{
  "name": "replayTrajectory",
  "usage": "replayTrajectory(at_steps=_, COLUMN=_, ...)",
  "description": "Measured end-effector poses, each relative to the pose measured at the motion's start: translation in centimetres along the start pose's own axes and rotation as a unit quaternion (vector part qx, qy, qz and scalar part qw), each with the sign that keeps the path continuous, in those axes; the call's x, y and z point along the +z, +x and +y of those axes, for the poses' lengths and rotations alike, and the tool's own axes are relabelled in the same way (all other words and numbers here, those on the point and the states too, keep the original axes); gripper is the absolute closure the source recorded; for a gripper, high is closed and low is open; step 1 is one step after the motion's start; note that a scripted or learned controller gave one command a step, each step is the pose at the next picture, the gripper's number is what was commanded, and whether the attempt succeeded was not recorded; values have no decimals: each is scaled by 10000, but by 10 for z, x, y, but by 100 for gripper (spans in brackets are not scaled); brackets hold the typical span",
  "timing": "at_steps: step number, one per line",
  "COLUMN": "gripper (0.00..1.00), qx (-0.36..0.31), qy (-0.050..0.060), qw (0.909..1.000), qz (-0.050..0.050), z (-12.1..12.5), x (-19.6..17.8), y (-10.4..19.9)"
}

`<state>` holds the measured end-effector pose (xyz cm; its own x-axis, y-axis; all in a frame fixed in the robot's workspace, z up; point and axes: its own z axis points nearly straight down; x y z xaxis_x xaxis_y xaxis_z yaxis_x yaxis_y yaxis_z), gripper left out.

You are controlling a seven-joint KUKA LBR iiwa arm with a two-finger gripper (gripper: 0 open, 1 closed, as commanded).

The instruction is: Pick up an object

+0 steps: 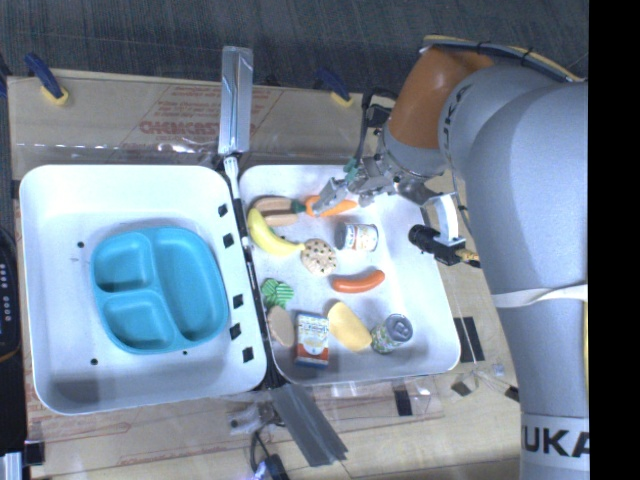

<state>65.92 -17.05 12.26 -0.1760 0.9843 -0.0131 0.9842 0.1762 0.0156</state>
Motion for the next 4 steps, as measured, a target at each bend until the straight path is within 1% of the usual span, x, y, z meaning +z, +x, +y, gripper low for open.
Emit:
replayTrajectory(at_steps=1, gripper=0, qx=840, qy=73, qw=9964, qz=61, z=-37, x=28, y=7)
replayTrajectory(at_steps=2, gripper=0, qx=264, qy=96, qw=9996, qz=73, z=-99, x=29, y=42)
replayTrajectory(at_steps=3, gripper=100, qx=243, qy=95, qw=9996, qz=68, z=-98, x=19, y=41)
replayTrajectory(at_steps=4, gripper=100, qx=133, qy=81, qw=9999, qz=70, z=-58, x=6, y=46)
